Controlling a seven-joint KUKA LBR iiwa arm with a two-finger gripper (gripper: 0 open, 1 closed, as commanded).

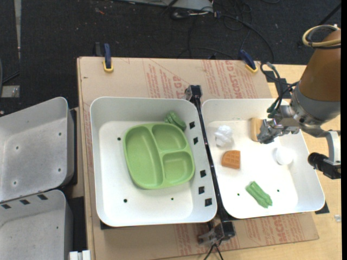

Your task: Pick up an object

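The right bin (309,199) holds an orange waffle-like piece (231,159), a white crumpled lump (223,135), a green toy (259,194), a small white round piece (283,156) and a tan piece (255,128) near the back wall. My gripper (267,135) hangs low over the back of this bin, just right of the tan piece and above-left of the white round piece. The left bin (108,199) carries a green divided plate (159,155) and a small green item (175,119) behind it.
The arm's grey and orange body (320,85) covers the right bin's far right corner. A black divider (205,156) runs between the bins. White trays (32,145) lie off the bench at left. Clamps (108,58) hold the board's back edge.
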